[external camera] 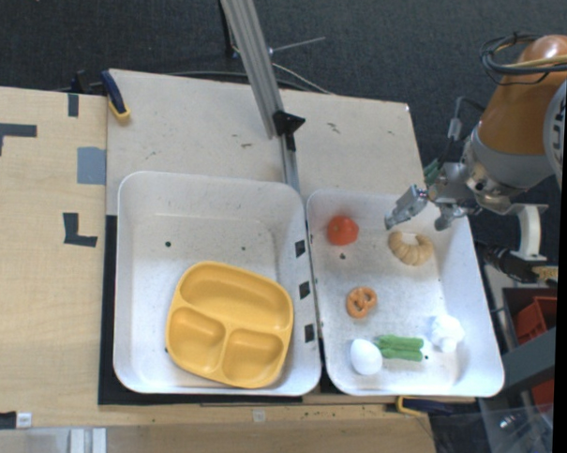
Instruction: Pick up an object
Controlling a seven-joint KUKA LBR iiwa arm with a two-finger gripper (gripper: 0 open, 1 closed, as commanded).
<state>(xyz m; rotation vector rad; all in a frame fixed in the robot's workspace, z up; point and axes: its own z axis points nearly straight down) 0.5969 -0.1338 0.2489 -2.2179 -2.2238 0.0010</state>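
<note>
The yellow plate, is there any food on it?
Empty. The yellow plate lies flat in the left bin, and all three of its compartments show bare yellow.

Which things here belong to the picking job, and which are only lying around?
For the job: the tool; the pickable items in the right bin: croissant, tomato, pretzel, egg, green pod, white crumpled piece.

Lying about: yellow divided tray in the left bin, blue-yellow clamp.
</note>
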